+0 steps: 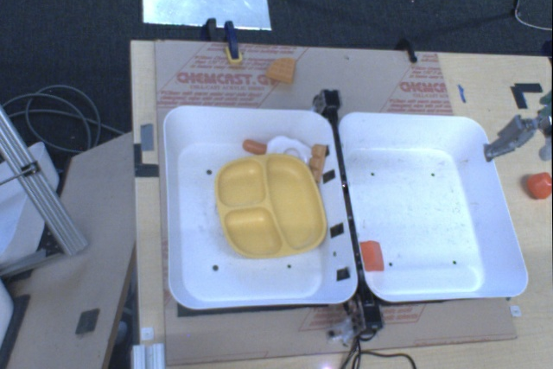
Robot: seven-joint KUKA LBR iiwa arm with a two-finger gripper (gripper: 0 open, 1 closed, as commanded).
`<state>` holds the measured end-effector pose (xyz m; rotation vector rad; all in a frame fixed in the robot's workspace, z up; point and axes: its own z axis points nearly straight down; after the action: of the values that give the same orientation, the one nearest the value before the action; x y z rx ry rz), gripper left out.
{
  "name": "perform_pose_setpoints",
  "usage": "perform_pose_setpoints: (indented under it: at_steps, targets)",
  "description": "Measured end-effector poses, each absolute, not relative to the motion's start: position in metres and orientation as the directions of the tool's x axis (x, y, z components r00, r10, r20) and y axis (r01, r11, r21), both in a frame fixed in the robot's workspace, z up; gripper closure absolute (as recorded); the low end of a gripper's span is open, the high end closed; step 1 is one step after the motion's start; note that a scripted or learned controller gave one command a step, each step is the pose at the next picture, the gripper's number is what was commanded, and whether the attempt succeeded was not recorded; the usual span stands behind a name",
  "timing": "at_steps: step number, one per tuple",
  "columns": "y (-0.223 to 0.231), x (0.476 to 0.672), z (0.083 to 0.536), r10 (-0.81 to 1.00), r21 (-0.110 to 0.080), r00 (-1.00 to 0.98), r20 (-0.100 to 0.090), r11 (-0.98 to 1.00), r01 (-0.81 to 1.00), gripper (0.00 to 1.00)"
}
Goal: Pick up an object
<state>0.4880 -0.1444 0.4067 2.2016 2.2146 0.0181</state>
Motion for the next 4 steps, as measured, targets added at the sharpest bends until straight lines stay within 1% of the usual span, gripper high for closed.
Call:
perform_pose_setpoints:
  at_steps: [1, 4]
  targets:
    - [-0.1439, 0.4871, 0.3970, 1.000, 0.004, -0.004, -0.002, 0.004, 1.000, 0.00]
    - [-0.1439, 0.4871, 0.3970, 1.000, 0.004, -0.004, -0.002, 0.004, 1.000, 0.00]
